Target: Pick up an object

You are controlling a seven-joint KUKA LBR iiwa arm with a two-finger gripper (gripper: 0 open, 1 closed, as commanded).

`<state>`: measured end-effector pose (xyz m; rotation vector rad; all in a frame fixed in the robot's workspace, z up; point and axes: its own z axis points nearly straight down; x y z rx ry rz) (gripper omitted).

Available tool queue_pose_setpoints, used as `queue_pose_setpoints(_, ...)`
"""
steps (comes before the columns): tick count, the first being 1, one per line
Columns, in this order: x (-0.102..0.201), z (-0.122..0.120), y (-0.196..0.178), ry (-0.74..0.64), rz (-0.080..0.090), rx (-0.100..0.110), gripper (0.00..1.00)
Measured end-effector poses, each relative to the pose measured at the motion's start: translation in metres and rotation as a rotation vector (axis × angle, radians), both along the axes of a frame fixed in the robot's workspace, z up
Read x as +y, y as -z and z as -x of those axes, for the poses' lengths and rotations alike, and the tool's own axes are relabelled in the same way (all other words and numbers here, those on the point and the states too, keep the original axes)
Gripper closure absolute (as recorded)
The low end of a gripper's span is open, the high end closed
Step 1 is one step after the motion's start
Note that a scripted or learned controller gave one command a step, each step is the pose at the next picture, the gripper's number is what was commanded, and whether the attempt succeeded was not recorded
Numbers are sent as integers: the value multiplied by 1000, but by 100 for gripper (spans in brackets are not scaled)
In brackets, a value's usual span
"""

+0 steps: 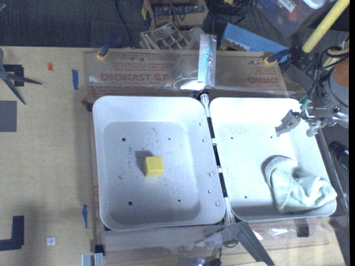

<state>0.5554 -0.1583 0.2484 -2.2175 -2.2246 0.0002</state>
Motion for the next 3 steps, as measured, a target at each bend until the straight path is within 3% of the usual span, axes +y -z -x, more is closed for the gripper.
queue_pose_setpoints(1,0,0,0,0,0,0,0)
queue_pose_setpoints(2,-20,72,-48,6,-1,0,0)
queue_pose_setpoints(3,-20,72,-48,7,0,0,0)
